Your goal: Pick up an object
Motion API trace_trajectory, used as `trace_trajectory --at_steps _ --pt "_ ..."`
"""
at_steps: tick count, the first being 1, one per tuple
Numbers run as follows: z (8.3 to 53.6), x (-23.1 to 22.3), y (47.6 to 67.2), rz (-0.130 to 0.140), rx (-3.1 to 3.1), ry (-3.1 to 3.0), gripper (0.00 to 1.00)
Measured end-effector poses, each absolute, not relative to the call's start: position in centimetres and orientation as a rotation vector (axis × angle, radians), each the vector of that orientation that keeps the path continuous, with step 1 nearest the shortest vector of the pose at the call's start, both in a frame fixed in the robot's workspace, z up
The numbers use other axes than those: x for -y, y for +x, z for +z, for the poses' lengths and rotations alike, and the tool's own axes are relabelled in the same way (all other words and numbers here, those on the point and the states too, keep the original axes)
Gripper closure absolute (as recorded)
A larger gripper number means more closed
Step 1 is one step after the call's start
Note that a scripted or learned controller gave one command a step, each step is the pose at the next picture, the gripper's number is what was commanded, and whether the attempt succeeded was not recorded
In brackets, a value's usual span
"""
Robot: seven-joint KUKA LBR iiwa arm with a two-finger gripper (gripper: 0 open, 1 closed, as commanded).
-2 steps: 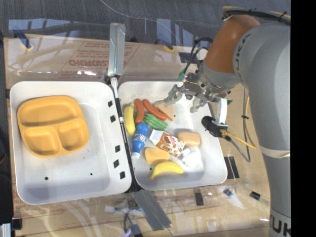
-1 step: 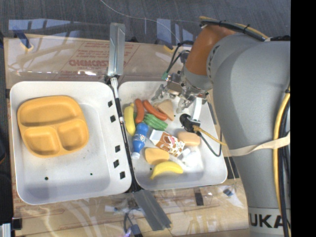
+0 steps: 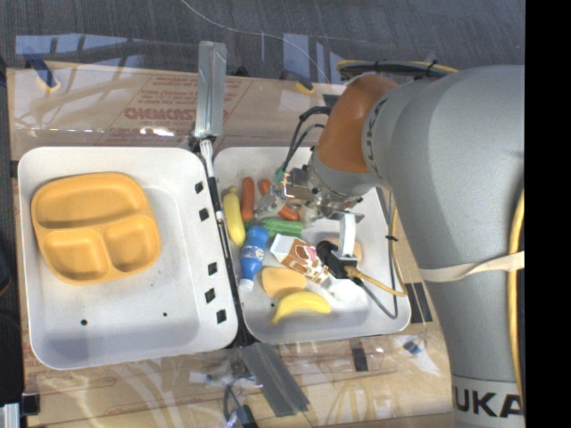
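The gripper (image 3: 308, 205) hangs low in the right bin (image 3: 379, 315), over the clutter; whether it is released or clenched I cannot tell. The arm (image 3: 455, 194) reads "UKA" near its base. In the left bin (image 3: 107, 337) lies a yellow divided tray (image 3: 94, 226). A banana (image 3: 233, 218) lies just left of the gripper, long axis running toward the camera. A blue bottle (image 3: 252, 255) lies below it, perhaps touching.

Small toy foods, among them a yellow banana (image 3: 302, 306) and blue bottle (image 3: 252, 255), lie jumbled in the right bin (image 3: 379, 319).
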State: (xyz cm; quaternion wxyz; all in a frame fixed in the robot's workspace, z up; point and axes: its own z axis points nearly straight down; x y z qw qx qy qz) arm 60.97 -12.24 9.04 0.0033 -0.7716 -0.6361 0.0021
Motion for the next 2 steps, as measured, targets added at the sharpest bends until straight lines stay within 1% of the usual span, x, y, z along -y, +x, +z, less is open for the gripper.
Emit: trace_trajectory --at_steps 1,2 --pt "10.1 12.3 61.0 0.008 1.998 -2.414 1.00" --pt "19.7 1.8 65.0 -0.011 1.911 -2.494 1.00"
